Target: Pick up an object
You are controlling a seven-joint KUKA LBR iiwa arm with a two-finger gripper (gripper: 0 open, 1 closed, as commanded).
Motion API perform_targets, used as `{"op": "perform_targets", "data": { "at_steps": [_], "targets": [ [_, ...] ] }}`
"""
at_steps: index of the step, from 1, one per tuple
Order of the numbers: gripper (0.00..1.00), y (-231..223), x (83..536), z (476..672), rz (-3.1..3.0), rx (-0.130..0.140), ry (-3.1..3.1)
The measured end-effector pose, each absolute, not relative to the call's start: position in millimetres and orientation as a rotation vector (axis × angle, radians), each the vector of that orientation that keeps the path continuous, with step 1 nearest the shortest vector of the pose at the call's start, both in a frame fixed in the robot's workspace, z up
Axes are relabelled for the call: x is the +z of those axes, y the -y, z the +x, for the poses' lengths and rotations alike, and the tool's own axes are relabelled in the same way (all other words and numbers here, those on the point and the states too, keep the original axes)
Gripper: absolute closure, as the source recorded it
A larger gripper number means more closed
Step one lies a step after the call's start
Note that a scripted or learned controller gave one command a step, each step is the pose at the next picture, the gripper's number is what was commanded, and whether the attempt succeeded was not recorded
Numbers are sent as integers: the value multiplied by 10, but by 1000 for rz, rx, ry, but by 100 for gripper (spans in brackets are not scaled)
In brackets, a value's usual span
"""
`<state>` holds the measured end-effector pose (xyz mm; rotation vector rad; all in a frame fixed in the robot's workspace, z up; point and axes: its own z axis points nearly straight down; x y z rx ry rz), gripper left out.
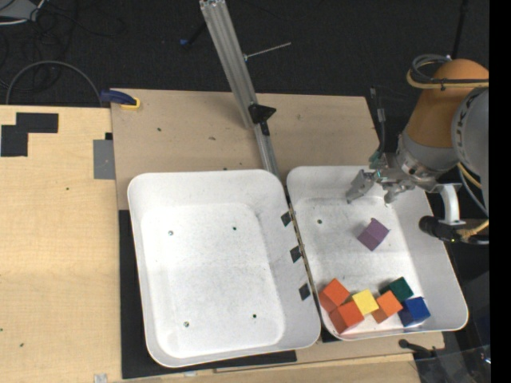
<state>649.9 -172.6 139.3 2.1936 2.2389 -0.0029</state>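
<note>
- Two white bins are seen side by side on the bench: the left bin [152,206] and the right bin [447,294].
- The gripper [373,188] is poised over the right bin's far edge, fingers spread, nothing held.
- A purple block [373,234] lies mid-bin, near the gripper.
- Orange, yellow, green and blue blocks [371,302] are clustered along the near edge.

Matt white plastic bins [209,183], wooden bench [192,130]
</note>
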Motion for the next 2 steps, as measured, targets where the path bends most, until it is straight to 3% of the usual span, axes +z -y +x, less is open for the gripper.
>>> {"op": "perform_targets", "data": {
  "at_steps": [1,2],
  "targets": [
    [100,1737,1497,6503,2192,0,-2236],
    [100,2095,3538,6529,2216,5,-2216]
  ]
}}
